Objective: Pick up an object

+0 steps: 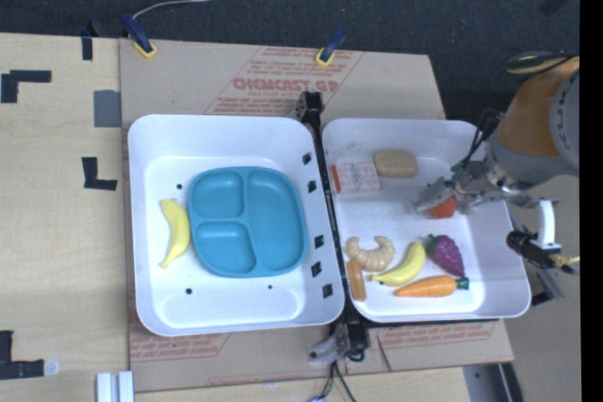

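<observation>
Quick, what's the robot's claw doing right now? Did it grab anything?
End effector: low in the right bin, at a small red thing; grab cannot be told.

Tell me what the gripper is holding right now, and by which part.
It cannot be told. The gripper sits low in the right bin with a small red-orange object at its tip, but a grasp isn't visible between its fingers.

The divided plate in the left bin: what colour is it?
Light blue plate, clearest in the camera view.
</observation>
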{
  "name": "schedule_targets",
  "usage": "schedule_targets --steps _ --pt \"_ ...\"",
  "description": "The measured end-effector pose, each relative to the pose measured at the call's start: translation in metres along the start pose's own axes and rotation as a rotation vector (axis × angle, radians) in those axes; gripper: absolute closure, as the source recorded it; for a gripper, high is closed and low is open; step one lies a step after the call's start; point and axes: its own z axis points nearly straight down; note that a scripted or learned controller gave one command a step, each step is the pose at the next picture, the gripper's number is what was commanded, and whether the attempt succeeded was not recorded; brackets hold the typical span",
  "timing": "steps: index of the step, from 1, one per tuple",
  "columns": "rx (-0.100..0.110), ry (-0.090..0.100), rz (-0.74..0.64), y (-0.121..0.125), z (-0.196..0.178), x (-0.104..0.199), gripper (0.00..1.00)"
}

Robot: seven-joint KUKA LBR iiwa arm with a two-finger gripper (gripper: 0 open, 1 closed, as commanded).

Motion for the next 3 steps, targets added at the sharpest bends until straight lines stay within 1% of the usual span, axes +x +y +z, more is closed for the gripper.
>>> schedule_targets --steps 1,2,3 --pt "-0.002 0.0 -0.001 0.001 -0.011 0.0 1.0" --pt "-0.004 -0.001 -0.002 -0.031 -0.119 0.068 1.0" --pt "-0.003 0.0 -0.004 -0.015 -0.148 0.129 1.0"
